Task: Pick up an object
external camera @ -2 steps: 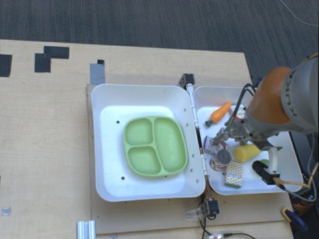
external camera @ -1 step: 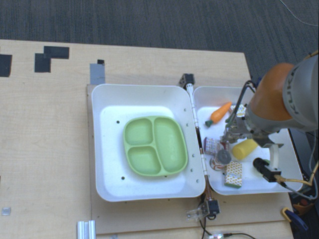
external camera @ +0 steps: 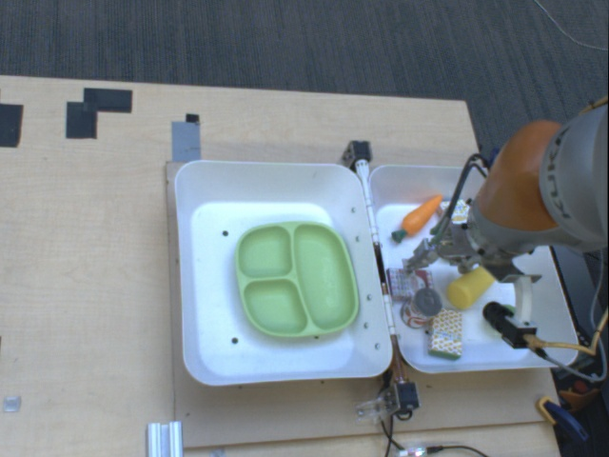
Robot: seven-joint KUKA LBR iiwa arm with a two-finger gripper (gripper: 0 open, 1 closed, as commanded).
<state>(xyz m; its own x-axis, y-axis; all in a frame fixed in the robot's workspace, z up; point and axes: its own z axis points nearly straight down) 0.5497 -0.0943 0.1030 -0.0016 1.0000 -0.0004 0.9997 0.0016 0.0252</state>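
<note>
The right bin holds an orange carrot at its far left, a yellow chunky piece in the middle, a grey round disc, a clear packet with red print and a speckled green-edged sponge block near the front. My gripper hangs low over the left part of this bin, just below the carrot and above the clear packet. The yellow piece lies right beside it, under the wrist. I see nothing between the fingers.
The left bin bears a light green divided plate with three compartments. A ridge separates the two bins. The grey arm with its orange band covers the right bin's far right side.
</note>
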